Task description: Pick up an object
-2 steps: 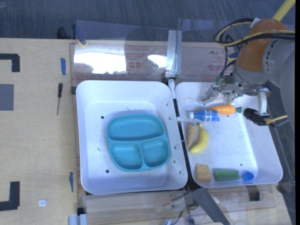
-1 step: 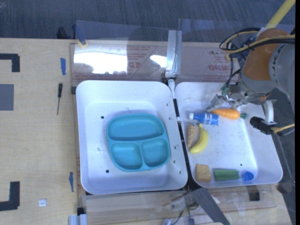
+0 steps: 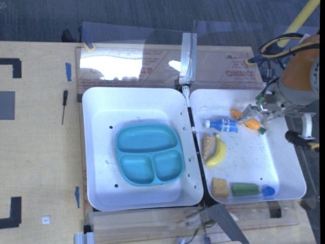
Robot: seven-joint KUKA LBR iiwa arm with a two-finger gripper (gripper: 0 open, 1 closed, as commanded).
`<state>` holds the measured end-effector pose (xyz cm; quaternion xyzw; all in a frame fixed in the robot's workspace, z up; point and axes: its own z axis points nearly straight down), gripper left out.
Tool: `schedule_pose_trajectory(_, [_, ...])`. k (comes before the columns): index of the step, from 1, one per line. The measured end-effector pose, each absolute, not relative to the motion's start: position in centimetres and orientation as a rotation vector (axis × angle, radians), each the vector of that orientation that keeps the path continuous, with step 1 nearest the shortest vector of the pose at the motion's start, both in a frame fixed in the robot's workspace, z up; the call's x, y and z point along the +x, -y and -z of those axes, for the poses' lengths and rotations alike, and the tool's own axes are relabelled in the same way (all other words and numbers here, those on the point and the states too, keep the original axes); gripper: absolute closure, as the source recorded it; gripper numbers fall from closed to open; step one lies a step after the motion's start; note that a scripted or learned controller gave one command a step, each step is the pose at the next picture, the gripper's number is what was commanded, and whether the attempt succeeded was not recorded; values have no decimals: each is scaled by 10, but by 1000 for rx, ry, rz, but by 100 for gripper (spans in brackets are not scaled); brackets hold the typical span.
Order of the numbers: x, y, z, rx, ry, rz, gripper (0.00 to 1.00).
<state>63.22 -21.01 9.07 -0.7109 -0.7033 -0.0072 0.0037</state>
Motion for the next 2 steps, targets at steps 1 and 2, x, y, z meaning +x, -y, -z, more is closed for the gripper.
schedule_pose_trajectory(1, [649,203,-87,-2072,2363,6,0])
schedule_pose_trajectory(2, [651,204,-99,-2078,2369,9,100])
